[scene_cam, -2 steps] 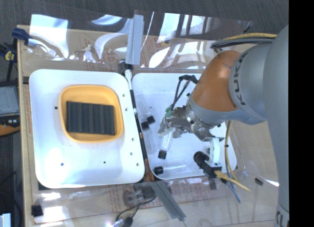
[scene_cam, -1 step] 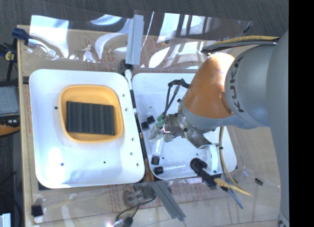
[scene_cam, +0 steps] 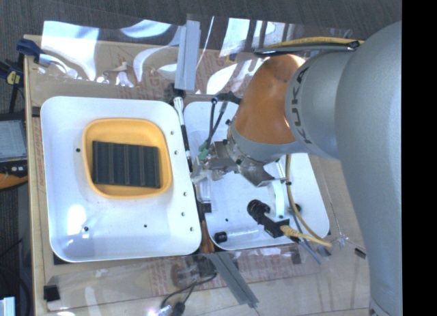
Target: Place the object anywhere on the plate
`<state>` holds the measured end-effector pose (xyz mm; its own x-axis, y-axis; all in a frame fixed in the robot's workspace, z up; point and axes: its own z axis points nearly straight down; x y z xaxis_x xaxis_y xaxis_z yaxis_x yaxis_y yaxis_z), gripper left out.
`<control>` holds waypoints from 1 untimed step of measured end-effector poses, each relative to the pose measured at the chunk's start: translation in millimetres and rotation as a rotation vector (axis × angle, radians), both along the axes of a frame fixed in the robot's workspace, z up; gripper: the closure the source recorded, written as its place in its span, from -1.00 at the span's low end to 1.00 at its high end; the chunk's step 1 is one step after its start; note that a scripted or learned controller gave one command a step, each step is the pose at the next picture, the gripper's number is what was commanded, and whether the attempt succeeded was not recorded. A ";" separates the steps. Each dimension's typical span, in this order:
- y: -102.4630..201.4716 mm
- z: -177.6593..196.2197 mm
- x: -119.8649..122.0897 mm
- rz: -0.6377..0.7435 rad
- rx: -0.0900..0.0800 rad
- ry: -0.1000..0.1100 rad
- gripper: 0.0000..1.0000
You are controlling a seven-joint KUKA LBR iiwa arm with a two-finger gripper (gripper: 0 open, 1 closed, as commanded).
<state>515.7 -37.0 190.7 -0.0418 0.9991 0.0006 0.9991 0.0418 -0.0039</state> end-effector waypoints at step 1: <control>-0.5 0.1 0.0 -0.001 -0.001 0.000 -1.00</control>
<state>515.7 -37.5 190.8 -0.0411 0.9992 0.0001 0.9992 0.0411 -0.0036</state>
